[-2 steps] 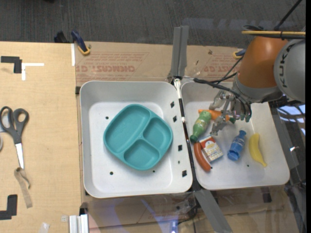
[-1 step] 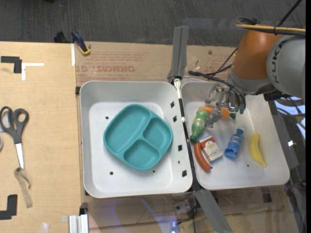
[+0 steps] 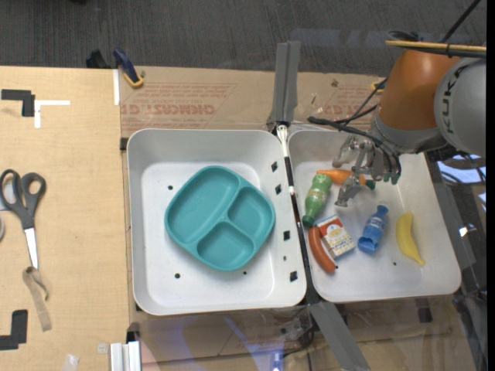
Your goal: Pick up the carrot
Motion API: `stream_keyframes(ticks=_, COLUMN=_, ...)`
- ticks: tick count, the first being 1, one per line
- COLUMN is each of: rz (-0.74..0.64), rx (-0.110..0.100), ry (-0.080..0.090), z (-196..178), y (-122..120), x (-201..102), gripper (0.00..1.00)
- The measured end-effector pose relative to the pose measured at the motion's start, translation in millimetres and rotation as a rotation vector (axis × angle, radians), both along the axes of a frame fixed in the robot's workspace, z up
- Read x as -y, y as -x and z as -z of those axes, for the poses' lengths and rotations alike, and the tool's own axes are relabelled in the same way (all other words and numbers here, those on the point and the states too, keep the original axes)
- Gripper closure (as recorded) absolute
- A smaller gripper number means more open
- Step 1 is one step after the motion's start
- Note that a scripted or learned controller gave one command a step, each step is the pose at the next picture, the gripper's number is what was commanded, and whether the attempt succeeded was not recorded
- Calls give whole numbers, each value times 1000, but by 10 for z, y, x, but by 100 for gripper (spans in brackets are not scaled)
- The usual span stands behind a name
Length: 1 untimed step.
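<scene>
Presently: carrot (image 3: 339,175) lies unlifted in the right bin (image 3: 441,284), just beside the green bottle (image 3: 316,195); gripper (image 3: 357,182) directly over it, fingers apart, grasp and lift outstanding.

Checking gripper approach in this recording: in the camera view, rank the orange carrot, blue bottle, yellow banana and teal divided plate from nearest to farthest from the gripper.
1. Orange carrot, at the gripper, right bin.
2. Small blue bottle, below it.
3. Yellow banana, lower right.
4. Teal divided plate, left bin.
</scene>
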<state>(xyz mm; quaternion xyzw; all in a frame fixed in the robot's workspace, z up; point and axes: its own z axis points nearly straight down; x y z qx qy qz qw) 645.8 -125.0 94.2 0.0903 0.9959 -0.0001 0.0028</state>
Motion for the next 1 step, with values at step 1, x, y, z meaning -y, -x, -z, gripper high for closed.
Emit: stream_keyframes(ticks=1, rz=19, rx=1, ry=-1, z=1, y=-47, x=-216, gripper=0)
